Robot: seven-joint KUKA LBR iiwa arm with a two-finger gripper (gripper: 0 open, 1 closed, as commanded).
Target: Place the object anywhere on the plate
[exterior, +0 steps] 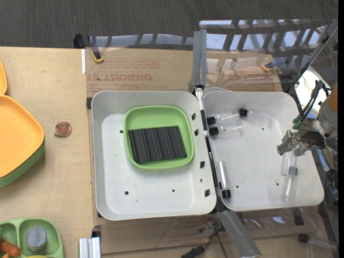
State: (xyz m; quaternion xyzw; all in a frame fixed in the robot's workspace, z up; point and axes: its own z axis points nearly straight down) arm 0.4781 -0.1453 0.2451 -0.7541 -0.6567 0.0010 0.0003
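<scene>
By the right bin's [252, 200] near right corner a clear tube [291, 177] lay just under the gripper [293, 145]; whether the fingers were spread or closed could not be told. Another tube [222, 179] rested along that bin's left wall, and two more [228, 121] lay toward its far left corner. In the left bin [150, 206], the green plate [158, 137] carried a dark ridged block [158, 143].

The only readable writing was red print on the flattened cardboard sheet [161, 74] lying behind the two bins. It stood upside down from the camera's side and read roughly "CHEMCRTZ", the last letters uncertain. A fainter, smaller red line below it was too blurred to make out. A second faint red print farther right on the cardboard was likewise illegible
</scene>
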